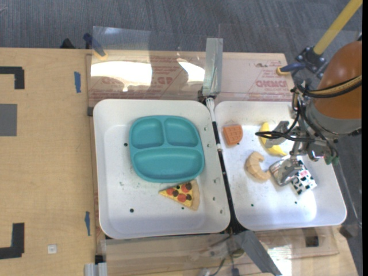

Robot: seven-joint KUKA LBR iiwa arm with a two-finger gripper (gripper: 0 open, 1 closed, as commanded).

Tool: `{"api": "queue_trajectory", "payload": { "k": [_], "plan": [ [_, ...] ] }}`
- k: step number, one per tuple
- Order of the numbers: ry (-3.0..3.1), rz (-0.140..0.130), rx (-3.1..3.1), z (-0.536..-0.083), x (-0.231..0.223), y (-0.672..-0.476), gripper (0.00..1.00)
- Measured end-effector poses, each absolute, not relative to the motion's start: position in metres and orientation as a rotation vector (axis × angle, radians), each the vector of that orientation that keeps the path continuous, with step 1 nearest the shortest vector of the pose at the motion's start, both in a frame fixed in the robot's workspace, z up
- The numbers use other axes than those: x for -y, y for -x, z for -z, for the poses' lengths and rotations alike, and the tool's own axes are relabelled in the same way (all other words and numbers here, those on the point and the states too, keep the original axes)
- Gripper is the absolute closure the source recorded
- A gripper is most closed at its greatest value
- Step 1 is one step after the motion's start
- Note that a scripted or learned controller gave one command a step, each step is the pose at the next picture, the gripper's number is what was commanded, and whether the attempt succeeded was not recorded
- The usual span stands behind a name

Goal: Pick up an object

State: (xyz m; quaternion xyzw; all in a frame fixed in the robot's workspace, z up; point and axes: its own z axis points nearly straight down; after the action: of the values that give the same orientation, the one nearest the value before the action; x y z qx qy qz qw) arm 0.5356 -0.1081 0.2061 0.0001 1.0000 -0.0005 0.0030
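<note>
My gripper (pixel 284 171) hangs low over the right bin (pixel 276 207), just right of a tan croissant-shaped piece (pixel 256 166) and just left of a small black-and-white patterned block (pixel 303 182). Its metal tip is close to both. Whether it touches either I cannot tell. A yellow toy (pixel 269 138) lies behind it, partly covered by the wrist cables. An orange square waffle (pixel 233 134) sits at the bin's back left.
The left bin (pixel 112 154) carries a teal divided plate (pixel 167 148) and a toy pizza slice (pixel 182 194) at its front. A raised divider (pixel 219 160) runs between the bins. The arm's orange band (pixel 345 79) stands over the right bin's far right side.
</note>
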Motion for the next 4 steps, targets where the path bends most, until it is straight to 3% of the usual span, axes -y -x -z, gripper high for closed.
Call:
{"api": "queue_trajectory", "payload": {
  "k": [1,2,3,4],
  "plan": [
    [-0.033,0.003,-3.129,-0.093,0.12,-0.578,0.0],
    [-0.029,0.005,-3.125,-0.104,0.118,-0.58,1.0],
    [-0.127,-0.001,-3.121,-0.262,0.06,-0.564,1.0],
    [-0.08,-0.008,-3.132,-0.271,-0.044,-0.606,1.0]
  ]
}}
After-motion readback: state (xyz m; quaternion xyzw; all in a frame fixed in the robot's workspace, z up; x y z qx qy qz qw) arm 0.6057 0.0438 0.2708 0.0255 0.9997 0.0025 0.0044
